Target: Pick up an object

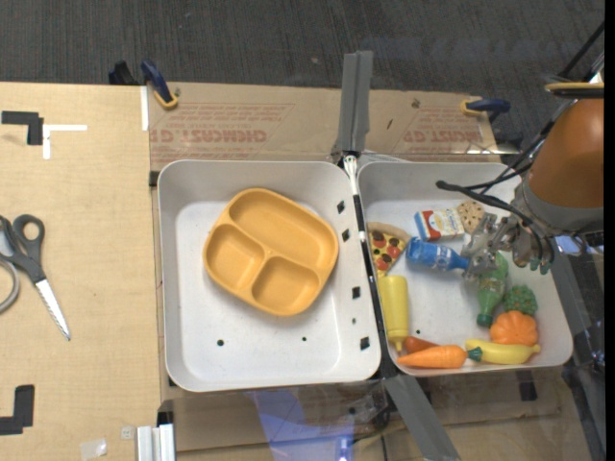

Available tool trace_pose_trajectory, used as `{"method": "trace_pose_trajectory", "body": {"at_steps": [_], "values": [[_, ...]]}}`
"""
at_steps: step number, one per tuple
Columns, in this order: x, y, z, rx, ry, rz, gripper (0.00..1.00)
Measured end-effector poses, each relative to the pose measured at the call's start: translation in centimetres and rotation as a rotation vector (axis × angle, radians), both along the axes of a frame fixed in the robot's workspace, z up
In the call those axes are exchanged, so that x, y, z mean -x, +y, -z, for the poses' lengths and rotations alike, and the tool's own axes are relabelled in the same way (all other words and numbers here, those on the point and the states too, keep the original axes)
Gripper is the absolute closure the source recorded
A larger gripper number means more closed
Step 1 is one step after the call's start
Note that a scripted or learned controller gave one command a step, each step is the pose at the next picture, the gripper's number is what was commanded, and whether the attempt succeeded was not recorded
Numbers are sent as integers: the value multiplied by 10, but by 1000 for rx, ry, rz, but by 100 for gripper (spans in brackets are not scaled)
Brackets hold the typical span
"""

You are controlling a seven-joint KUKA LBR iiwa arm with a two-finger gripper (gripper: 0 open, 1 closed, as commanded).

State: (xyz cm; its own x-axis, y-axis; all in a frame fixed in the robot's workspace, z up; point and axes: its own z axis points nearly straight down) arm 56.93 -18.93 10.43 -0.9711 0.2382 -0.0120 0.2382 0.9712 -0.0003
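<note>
Looks like approach step: claw (485,248) low in right bin (562,353), right over blue bottle (434,254) end, green bottle (491,293) just beside. Can't tell if claw open or closed, too cluttered. Next move needs clean pinch, then straight lift.

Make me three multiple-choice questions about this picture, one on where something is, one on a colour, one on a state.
1. Where does the plate lie?
A. left bin
B. right bin
C. on the cardboard

2. What colour is the plate?
A. blue
B. yellow-orange
C. green

3. How does the blue bottle stand?
A. upright
B. upside down in the plate
C. lying on its side

Answers:
1. A: the plate sits in the left bin, away from the toys.
2. B: all three compartments are yellow-orange.
3. C: the blue bottle lies flat in the right bin, near the hand.
</note>
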Motion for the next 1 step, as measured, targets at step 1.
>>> {"method": "trace_pose_trajectory", "body": {"at_steps": [1], "values": [[91,44,13,-4,11,77,100]]}}
